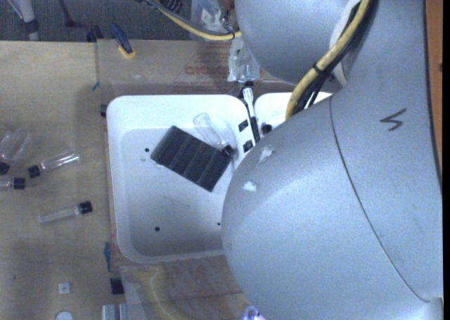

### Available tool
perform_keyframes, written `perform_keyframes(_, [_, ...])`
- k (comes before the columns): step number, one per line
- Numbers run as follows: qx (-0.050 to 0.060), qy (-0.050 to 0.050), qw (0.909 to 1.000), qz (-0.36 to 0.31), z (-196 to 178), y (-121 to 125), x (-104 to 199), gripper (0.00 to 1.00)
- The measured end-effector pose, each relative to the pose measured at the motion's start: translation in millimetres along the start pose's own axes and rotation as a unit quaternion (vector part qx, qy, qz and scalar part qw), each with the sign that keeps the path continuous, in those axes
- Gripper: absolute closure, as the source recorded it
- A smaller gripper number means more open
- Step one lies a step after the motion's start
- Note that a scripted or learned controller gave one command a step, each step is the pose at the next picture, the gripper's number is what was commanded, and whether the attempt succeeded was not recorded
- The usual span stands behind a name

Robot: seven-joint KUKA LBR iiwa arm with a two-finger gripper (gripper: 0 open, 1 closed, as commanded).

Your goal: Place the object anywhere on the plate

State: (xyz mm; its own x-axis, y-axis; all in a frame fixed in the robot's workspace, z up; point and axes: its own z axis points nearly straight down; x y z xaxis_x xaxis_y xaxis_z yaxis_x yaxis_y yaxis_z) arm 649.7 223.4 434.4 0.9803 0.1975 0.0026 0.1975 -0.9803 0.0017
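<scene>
Diagonally: dark ribbed plate (191, 158), upper-left to lower-right.

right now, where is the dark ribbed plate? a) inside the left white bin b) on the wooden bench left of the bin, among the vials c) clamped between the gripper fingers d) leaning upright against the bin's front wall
a: the dark ribbed plate lies flat on the floor of the left white bin, near its back right part, with a clear vial just behind it.
</scene>
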Motion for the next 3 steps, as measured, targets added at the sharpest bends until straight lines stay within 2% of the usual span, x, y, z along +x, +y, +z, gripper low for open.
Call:
perform_keyframes(1, [-0.001, 0.002, 1.0000, 0.002, -9.9, 1.5, 0.5, 1.00])
perform_keyframes(2, [-0.001, 0.001, 1.0000, 0.001, -9.6, 1.4, 0.5, 0.00])
perform_keyframes(3, [-0.001, 0.002, 1.0000, 0.003, -19.1, 3.1, 1.0, 1.00])
